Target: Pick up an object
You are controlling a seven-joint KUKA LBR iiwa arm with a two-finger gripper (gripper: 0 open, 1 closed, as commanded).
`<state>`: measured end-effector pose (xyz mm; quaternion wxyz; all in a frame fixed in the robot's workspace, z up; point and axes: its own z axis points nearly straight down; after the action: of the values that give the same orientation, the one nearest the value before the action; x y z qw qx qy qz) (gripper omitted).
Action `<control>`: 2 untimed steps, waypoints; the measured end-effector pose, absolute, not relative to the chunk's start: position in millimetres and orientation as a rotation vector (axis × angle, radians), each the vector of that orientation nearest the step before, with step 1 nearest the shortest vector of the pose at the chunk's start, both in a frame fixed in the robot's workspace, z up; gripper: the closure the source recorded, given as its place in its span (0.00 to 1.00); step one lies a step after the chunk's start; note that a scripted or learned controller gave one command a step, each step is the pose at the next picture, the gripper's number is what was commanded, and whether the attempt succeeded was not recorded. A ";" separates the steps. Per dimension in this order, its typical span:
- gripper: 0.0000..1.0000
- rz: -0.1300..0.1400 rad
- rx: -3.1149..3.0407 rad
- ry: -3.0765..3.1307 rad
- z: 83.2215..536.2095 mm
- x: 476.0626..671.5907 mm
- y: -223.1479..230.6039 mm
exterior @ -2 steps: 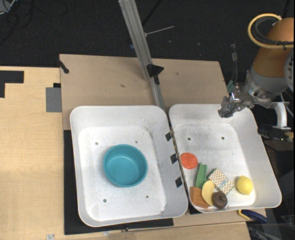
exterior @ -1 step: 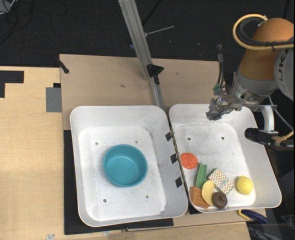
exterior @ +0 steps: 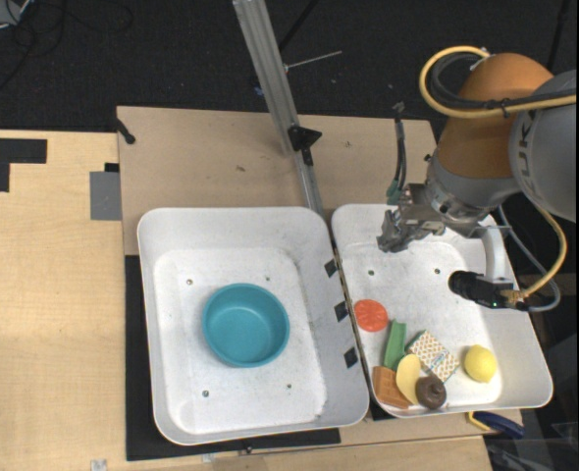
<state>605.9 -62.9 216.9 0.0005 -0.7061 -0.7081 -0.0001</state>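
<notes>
My gripper (exterior: 395,235) hangs over the far left part of the right bin (exterior: 525,386), above bare bin floor. Nothing shows between its fingers. The objects lie in a cluster at that bin's near edge: a red disc (exterior: 371,315), a green stick (exterior: 395,342), a checkered pad (exterior: 434,355), a yellow lemon-like ball (exterior: 480,363), a brown ring (exterior: 431,392), and a yellow piece on an orange-brown piece (exterior: 399,381). The red disc lies about a hand's width nearer to the camera than the gripper.
The left bin (exterior: 172,234) holds a teal bowl (exterior: 246,324). A metal rail (exterior: 275,77) slants up from between the bins. A black cylinder with a cable (exterior: 474,287) hangs off the arm over the right bin. Wooden bench surrounds both bins.
</notes>
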 end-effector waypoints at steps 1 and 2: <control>1.00 0.000 -2.217 -2.224 209.7 592.6 -16.0; 1.00 0.001 -2.216 -2.224 204.9 579.3 31.6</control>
<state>579.3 31.6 204.9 0.0009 -0.7059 -0.7083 0.0003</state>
